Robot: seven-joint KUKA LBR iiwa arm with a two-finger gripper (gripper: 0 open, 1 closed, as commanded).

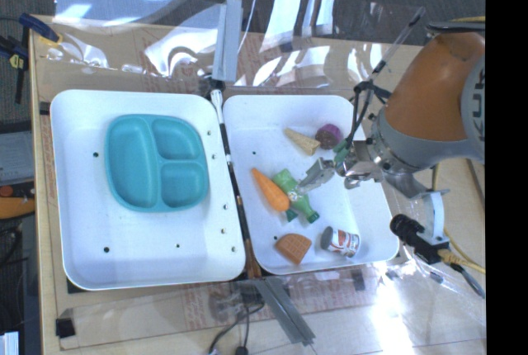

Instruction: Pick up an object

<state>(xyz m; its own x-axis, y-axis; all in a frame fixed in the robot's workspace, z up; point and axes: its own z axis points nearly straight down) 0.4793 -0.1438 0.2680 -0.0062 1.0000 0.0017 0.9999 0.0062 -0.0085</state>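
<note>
Hovering low in the right bin (247, 118), the gripper (318, 173) stands with fingers slightly parted and nothing between them. Its tips sit just above the green toy (295, 195), beside the carrot (270, 189). Judged progress: approach made; grasp and lift remain.

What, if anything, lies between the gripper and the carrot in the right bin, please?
The green toy lies against the carrot's right side, directly between it and the gripper. Nothing else visible intervenes; the gripper is already beside the green toy.
</note>
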